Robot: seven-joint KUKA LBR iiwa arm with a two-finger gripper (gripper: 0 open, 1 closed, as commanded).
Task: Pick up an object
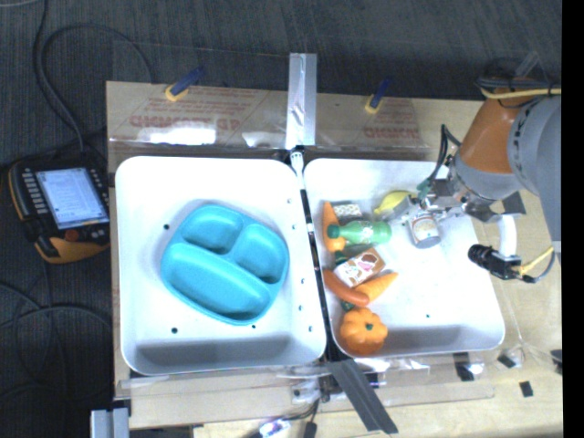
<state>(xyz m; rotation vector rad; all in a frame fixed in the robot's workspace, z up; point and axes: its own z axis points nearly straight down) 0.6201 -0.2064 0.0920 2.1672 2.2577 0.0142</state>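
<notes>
My gripper [424, 229] hangs over the upper middle of the right bin [456, 308], just right of the toy food. Closest to it is a yellow fruit [394, 202], up and to its left. A green bottle [361, 233] lies on its side left of the gripper, with an orange carrot [328, 222] and a small speckled packet [347, 211] beside it. Lower down are a small printed box [358, 267], a second carrot [367, 289] and an orange pumpkin [362, 330] near the bin's front left corner. I see nothing held in the gripper.
The left bin [146, 336] bears a blue divided plate [225, 261]. The arm's orange band [488, 141] and grey wrist reach in from the upper right, with cables by the right bin's right rim. A teach pendant [62, 203] lies left of the bench.
</notes>
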